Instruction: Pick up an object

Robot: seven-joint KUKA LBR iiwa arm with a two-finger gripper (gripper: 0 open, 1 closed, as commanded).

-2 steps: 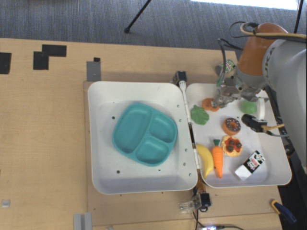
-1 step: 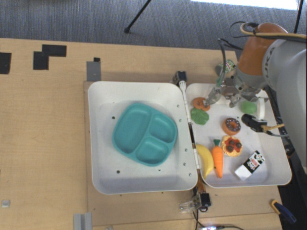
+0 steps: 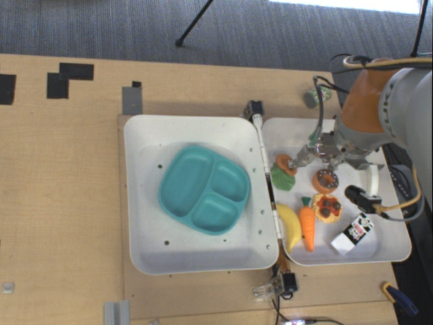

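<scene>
The arm's bulk covers the gripper (image 3: 329,156) in the right bin (image 3: 392,249), so its state cannot be told. Just beside it lies a donut (image 3: 326,179); a carrot (image 3: 308,227) and banana (image 3: 291,225) lie nearer the bin's front edge.

The left bin (image 3: 145,249) has open room around 1 teal plate (image 3: 205,189). The right bin (image 3: 392,249) is crowded: banana (image 3: 291,225), carrot (image 3: 308,227), donut (image 3: 326,179) close together.
</scene>
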